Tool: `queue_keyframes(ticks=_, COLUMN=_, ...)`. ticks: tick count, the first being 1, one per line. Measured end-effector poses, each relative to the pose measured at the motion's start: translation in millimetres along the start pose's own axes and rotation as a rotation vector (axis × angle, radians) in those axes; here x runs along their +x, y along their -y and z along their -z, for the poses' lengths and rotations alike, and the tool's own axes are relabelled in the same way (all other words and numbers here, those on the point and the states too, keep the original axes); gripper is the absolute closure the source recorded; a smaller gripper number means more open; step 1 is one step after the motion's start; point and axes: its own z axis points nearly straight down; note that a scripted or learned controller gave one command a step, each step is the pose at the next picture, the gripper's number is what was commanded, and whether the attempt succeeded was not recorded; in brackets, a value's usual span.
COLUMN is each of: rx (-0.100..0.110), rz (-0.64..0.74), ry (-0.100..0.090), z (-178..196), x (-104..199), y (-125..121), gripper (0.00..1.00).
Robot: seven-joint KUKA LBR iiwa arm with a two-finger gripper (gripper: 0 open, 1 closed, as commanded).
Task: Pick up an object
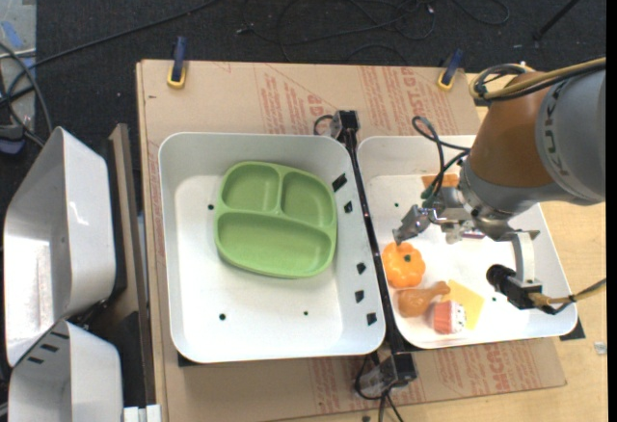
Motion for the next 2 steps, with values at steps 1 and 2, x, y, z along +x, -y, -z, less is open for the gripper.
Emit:
queue_keyframes(ticks=1, rx=-0.001, rz=0.000, ry=0.000, z=-40.1, x=0.6, y=0.8, gripper=0.00)
queue_keyframes(ticks=2, rx=-0.005, rz=-0.002, ry=0.000, z=-27.7, x=0.4, y=-0.3, gripper=1.00)
